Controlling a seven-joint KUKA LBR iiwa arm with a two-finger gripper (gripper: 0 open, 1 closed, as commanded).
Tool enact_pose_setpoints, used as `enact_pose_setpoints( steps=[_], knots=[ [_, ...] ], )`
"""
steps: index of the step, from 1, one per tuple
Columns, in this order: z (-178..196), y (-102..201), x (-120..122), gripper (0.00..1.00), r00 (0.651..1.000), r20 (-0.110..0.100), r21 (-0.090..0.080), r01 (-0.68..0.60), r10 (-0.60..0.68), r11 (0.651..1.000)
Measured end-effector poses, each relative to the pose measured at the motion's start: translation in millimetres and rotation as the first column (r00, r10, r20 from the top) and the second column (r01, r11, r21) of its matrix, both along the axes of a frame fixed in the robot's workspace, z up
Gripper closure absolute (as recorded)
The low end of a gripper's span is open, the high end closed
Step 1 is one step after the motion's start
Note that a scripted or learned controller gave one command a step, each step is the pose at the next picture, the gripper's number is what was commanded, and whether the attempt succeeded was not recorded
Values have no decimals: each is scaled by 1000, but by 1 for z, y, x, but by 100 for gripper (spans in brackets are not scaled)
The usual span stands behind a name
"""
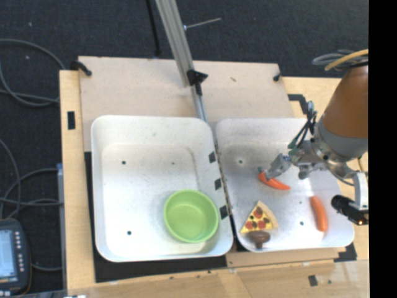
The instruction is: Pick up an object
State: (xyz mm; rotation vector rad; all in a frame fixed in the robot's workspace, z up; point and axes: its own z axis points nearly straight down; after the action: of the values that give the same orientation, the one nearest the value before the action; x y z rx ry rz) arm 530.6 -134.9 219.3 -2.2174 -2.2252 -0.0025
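The gripper [277, 167] hangs low in the right bin [248, 138], just above a small orange carrot [273, 181]. Another carrot [319, 213] and a pizza slice [258, 220] lie nearby. A green bowl [190, 215] sits in the left bin [124, 141].

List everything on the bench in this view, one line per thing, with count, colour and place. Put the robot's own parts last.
bins: 2, white, side by side on the bench; left bin, right bin
bowl: 1, green, near corner of the left bin, toward the divider
carrots: 2, orange; one mid right bin at the claw's tip, one toward that bin's right edge
pizza slice: 1, yellow with red spots, near edge of the right bin
brown lump: 1, dark brown, just below the pizza slice; too small to identify
metal rail: 1, silver, slanting from the top to between the bins
arm: 1, grey with orange band, over the right bin
claw: 1, grey, at the middle carrot; grip unclear
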Motion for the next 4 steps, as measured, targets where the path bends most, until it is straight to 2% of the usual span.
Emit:
enact_pose_setpoints(
  steps=[1,3,4],
  knots=[
    [0,0,0,0,1000,1,0,1,-1,1000],
    [-116,0,-3,0,1000,-6,-3,5,-5,1000],
    [-102,0,0,100,1000,3,-1,9,-9,1000]
  ],
)
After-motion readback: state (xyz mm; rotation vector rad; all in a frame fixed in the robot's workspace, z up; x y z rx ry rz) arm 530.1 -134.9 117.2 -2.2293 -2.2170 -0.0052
